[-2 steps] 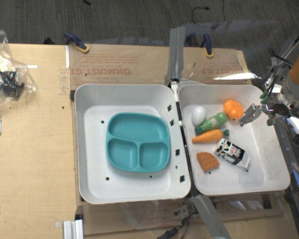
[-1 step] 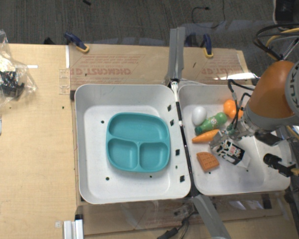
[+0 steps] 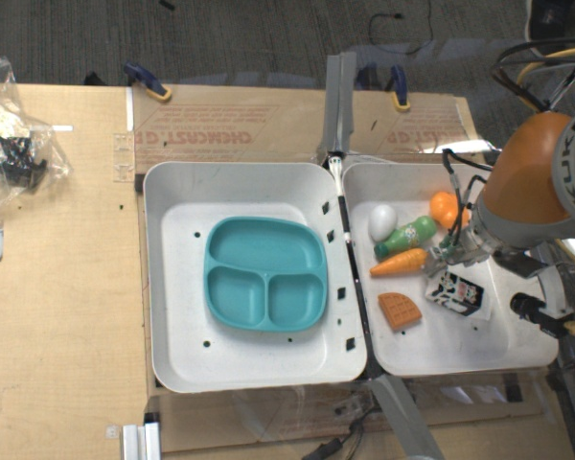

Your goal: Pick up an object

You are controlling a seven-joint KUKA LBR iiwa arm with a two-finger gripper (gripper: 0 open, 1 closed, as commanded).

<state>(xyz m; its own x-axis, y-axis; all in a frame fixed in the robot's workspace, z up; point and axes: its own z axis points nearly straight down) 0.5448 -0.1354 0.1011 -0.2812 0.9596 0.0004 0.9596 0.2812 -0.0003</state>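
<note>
We see two white bins side by side on the bench. The left bin (image 3: 172, 257) holds a teal plate (image 3: 265, 274) with three little sections. It lies flat in the middle.

The right bin (image 3: 479, 343) holds the toys to pick from. A white egg (image 3: 382, 220), a green bottle (image 3: 409, 235), an orange ball (image 3: 444, 206) and a carrot (image 3: 400, 263) sit bunched close together near the top of the bin. A brown waffle piece (image 3: 400, 310) lies alone, lower down. We think the toys were just dropped in, because they point every which way.

The grey arm with the orange band (image 3: 532, 166) reaches in from the right and bends down into the right bin. Its gripper (image 3: 453, 253) is low, just beside the fat end of the carrot and below the orange ball. A small black and white part (image 3: 456, 293) sits under it.

We cannot tell how the gripper is set. We see no toy lifted yet.
</note>
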